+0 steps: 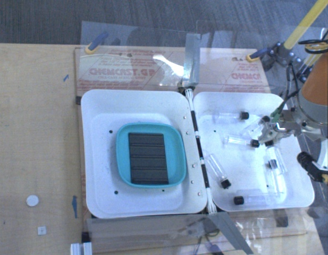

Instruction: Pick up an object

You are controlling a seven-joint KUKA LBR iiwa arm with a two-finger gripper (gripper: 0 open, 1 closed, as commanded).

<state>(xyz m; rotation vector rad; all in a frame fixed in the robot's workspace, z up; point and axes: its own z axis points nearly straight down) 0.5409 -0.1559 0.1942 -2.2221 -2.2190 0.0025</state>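
The arm [318, 89] comes in from the right, its orange band showing above the wrist, and its pincer [269, 132] hangs low over the right bin [307, 198], toward that bin's far right part. Whether the pincer is released or clenched cannot be told here, since its tip is tangled visually with the clear plastic below it. The right bin holds several clear tubes with black caps, scattered apart: one tube [230, 116] lies near the far side, another tube [241, 141] sits just beside the pincer's tip with its cap toward it, a third tube [217, 171] lies slanted near the bin's left wall, a fourth tube [275, 171] runs near to far along the right part, and a fifth tube [254, 199] lies along the near edge. The left bin [97, 142] carries a teal tray [124, 142] in its middle, and a dark ribbed block [148, 158] rests inside that tray. Both bins sit side by side on the counter [31, 116], with a small white disc [32, 200] well off to the left.
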